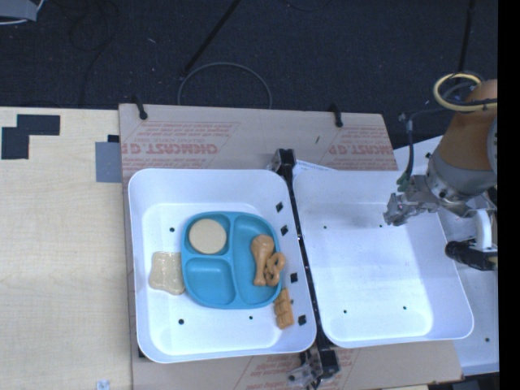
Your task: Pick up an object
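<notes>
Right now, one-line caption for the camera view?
Gripper over right bin; blue tray with food in left bin.

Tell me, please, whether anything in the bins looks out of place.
Two food pieces lie off the blue divided tray in the left bin: a pale piece against its left edge and a brown piece by its lower right corner.

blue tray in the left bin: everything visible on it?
The blue tray looks like smooth plastic, rounded, with three compartments. It lies flat, slightly rotated, on the left bin floor. A round beige disc fills the upper-left compartment, a tan twisted piece lies in the right one. A pale slab touches its left edge; another tan piece lies at its lower-right corner.
</notes>
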You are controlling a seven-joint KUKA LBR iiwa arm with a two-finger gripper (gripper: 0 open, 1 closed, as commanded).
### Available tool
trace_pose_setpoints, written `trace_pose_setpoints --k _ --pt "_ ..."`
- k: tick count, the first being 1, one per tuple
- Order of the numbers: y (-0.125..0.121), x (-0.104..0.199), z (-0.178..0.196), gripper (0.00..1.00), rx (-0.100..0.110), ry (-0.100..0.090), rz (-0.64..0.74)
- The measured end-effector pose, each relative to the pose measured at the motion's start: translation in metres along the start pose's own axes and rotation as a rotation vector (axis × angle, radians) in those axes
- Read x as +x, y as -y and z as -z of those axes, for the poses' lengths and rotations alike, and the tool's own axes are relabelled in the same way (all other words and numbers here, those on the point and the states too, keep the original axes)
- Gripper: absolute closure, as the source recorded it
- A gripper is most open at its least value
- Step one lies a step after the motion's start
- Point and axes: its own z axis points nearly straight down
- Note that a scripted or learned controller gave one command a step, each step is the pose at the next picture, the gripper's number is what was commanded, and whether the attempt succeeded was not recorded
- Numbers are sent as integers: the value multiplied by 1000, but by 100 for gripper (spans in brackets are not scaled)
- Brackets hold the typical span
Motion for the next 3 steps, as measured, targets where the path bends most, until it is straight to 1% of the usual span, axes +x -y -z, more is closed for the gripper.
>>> trace_pose_setpoints --k 1,2,3 --pt "1 -6 44 100 1 0 -2" --pt "-1 1 90 100 -1 0 5" --pt "-6 49 80 100 5 -3 7"
